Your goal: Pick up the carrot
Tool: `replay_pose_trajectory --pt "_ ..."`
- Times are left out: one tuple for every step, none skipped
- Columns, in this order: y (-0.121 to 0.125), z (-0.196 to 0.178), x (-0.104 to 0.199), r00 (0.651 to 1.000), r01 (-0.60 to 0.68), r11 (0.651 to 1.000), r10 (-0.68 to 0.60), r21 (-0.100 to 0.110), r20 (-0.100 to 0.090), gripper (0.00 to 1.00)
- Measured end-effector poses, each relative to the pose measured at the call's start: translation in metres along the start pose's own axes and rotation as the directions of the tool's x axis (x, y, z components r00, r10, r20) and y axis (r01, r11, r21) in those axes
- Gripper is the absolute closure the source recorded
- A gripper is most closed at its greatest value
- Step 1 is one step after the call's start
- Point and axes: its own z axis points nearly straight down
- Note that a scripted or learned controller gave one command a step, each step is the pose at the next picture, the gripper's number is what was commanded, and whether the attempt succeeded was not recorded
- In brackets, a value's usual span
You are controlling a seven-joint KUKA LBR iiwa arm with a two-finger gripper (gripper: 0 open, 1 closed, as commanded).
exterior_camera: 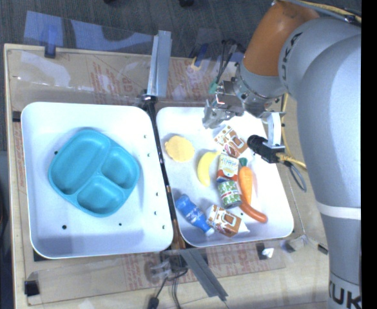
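Left bin (40,230): white and shallow, on the left half of the bench, holding one item.
Blue tray (95,171): turquoise, three compartments, lying flat in the middle of the left bin.
Divider (157,63): grey metal bar running up from the seam between the two bins.
Right bin (278,227): white, just beside the left bin, crowded with small groceries.
Yellow disc (178,148): round and flat, upper left of the right bin.
Banana (205,167): pale yellow, curved, just right of the disc.
Blue bottle (192,212): lying on its side near the bin's lower left wall.
Cartons (225,220): one red-and-white pack at the bottom beside the bottle, another tilted at the top near the gripper.
Cans (227,180): two small ones end to end between banana and carrot, touching the carrot's left side.
Carrot (249,194): orange, lying flat along the right side of the right bin, green top toward the back, tip toward the front right corner.
Gripper (215,116): hovering over the bin's back edge, nothing seen between the fingers; open or shut impossible to tell.
Carrot versus gripper: well apart, carrot lower and to the right in the view, nearer the front.
Arm (317,108): grey with orange band, entering from the right.
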Motion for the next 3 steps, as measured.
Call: replay_pose_trajectory --pt "0.018 0.019 0.012 0.876 0.483 0.876 -0.483 0.001 0.0 1.0" --pt "0.016 0.12 0.027 0.674 0.739 0.674 -0.739 0.002 -0.003 1.0" --pt "0.018 0.123 -0.024 0.674 0.739 0.674 -0.739 -0.001 0.002 1.0"
